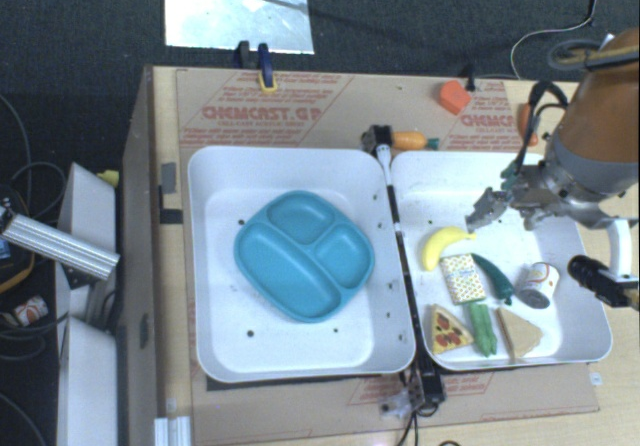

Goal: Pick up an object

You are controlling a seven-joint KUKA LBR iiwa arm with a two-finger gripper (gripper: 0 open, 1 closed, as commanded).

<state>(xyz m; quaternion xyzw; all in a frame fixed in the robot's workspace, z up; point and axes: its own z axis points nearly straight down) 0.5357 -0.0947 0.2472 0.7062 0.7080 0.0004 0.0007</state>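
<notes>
arm [600, 139]: grey casing, wide orange band above wrist, rounded links. Black cable loops along its left side. pincer [490, 206]: grey metal, slim angular fingers on a darker boxy mount, small bright fittings.

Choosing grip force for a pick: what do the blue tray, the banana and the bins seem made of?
Blue tray: likely hard plastic, even colour, moulded compartments, smooth semi-matte look.
Banana: probably a plastic toy, uniform yellow with a soft sheen.
Bins: apparently white plastic, smooth, rounded moulded corners.
</notes>
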